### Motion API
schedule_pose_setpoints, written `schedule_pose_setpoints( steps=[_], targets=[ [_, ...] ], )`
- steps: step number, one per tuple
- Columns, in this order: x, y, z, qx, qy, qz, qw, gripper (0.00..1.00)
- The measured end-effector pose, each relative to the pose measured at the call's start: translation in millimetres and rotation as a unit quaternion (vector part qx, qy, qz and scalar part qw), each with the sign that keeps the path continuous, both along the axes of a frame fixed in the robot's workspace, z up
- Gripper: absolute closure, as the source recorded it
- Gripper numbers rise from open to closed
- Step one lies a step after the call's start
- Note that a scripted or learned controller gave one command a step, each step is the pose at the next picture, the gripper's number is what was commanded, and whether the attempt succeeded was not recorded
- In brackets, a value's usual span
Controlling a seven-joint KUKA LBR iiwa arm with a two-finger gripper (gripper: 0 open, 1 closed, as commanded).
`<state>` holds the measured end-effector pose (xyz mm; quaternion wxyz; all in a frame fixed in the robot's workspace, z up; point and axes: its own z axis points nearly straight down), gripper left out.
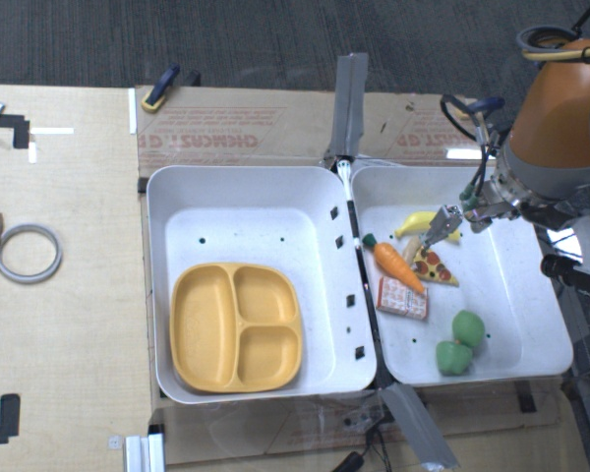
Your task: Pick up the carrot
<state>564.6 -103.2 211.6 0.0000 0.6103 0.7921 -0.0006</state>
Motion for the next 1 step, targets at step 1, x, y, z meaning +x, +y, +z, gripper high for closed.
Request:
schedule_pose_setpoints(
  steps=[1],
  targets=[
    [-20.4,51.4,-20.5,0.0004,0.001,0.112,0.9937,0.00]
  ],
)
